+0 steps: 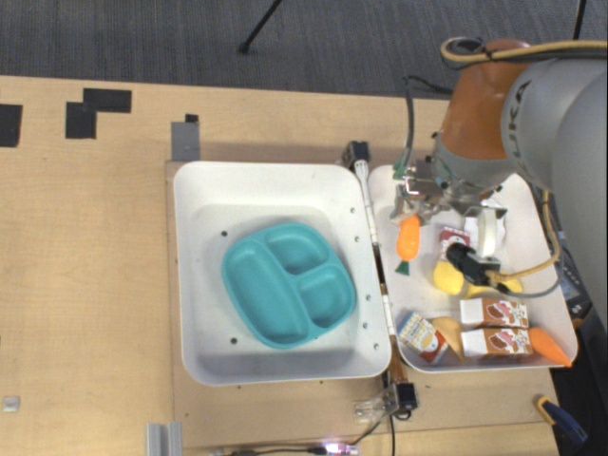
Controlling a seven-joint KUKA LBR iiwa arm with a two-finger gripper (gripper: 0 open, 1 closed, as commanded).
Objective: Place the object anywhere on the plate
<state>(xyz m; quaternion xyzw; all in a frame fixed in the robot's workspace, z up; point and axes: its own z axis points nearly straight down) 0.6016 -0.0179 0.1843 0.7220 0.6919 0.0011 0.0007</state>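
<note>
A teal divided plate [285, 283] lies in the left white bin [204, 350]. My gripper [411, 209] hangs over the left part of the right bin [560, 297], close to the wall between the bins. It is shut on the top end of an orange toy carrot [408, 239], which hangs straight down with its green stem lowest. The carrot is to the right of the plate, apart from it.
Around the carrot the right bin holds a yellow toy fruit [446, 276], a red and white packet [453, 237], two brown cartons [494, 328], a small printed can [422, 336] and an orange piece [549, 347]. The grey and orange arm [513, 103] covers the bin's far right.
</note>
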